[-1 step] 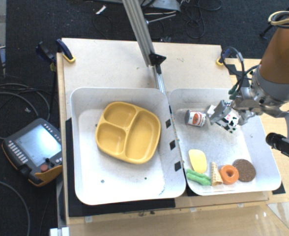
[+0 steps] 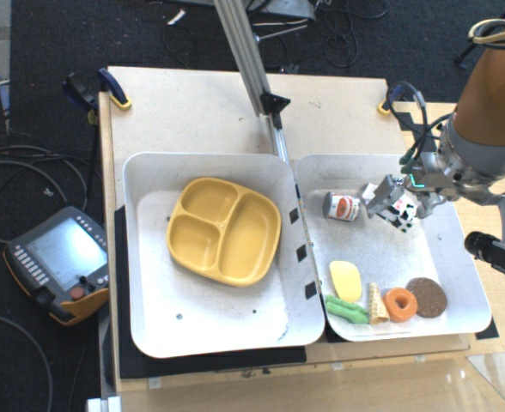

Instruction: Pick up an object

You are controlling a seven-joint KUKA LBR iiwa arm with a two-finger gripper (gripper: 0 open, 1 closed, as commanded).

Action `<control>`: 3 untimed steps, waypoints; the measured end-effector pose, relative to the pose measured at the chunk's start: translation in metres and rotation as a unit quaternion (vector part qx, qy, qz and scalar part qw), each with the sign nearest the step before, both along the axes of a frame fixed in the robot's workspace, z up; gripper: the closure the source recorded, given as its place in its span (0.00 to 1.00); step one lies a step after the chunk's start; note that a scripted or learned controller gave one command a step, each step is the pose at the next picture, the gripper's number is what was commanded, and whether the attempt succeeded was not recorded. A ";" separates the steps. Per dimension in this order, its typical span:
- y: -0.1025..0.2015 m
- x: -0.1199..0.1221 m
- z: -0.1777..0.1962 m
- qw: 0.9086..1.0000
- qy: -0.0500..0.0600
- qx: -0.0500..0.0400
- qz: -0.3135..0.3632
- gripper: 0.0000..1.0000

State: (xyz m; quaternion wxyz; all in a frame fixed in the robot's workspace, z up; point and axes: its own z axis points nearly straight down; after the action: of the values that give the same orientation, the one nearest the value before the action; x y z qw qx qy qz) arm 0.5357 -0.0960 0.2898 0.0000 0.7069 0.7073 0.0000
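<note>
Within the left bin [image 2: 149, 230] a yellow divided plate [image 2: 224, 231] is held. Along the right bin's [image 2: 459, 256] near edge a yellow piece [image 2: 345, 279], green beans [image 2: 346, 310], a cone [image 2: 375, 304], an orange ring [image 2: 400, 304] and a brown cookie [image 2: 427, 297] are gathered. Farther back, a small can [image 2: 343, 207] (lying on its side) is seen just beside the gripper [image 2: 388, 202]; whether anything is clasped cannot be told.

Bench [image 2: 192, 110] with two white bins [image 2: 149, 256]

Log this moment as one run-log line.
pincer beside small can, right bin | no grasp seen | toy food untouched at front | yellow divided plate in left bin
</note>
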 end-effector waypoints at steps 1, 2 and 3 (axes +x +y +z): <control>-0.010 -0.004 -0.053 1.000 0.003 0.000 -0.001 0.00; -0.017 -0.001 -0.100 1.000 0.003 0.000 -0.001 0.00; -0.012 -0.009 -0.147 1.000 0.003 0.001 -0.001 0.00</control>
State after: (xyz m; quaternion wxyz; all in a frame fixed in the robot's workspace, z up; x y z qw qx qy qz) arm 0.5266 -0.1083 0.1424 -0.0027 0.7074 0.7068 -0.0017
